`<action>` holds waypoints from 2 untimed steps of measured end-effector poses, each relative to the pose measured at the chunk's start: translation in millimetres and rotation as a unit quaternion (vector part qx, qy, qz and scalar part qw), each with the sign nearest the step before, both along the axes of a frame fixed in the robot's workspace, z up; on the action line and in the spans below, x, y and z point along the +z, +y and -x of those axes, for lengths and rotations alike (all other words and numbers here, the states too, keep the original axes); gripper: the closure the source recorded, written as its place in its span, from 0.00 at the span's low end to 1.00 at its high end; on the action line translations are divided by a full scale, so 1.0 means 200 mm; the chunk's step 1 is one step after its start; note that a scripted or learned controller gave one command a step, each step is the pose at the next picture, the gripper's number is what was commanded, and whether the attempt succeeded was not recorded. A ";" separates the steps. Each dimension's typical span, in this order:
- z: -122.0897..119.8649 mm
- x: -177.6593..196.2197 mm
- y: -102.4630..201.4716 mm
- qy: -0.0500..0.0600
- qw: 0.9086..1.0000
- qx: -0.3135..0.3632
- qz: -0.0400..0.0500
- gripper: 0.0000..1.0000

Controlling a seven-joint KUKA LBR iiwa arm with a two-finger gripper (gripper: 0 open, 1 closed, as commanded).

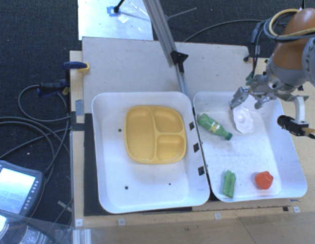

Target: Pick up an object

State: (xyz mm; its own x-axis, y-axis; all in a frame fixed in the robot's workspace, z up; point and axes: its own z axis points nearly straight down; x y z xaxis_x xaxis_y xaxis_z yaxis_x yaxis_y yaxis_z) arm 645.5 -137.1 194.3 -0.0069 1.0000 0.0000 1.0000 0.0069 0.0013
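The right bin [287,151] holds a green bottle [214,126] lying on its side near the left wall, a white fried-egg toy [242,120] toward the back, a green ridged piece [228,183] at the front and a red pepper-like toy [264,180] at the front right. My gripper [249,99] hangs over the back of this bin, just above the egg toy, open, with its two fingers spread and nothing between them.
The left bin [109,151] holds a yellow divided plate [154,134]. A grey slanted pole [165,29] crosses the back of the bench. Cables and a teach pendant [12,187] lie on the floor at left.
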 end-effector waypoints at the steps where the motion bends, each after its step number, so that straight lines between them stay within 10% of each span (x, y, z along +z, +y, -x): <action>1: 0.00 0.00 0.00 0.000 1.000 0.000 0.000 0.00; 2: -0.04 -0.23 0.00 0.001 1.000 0.001 0.000 0.00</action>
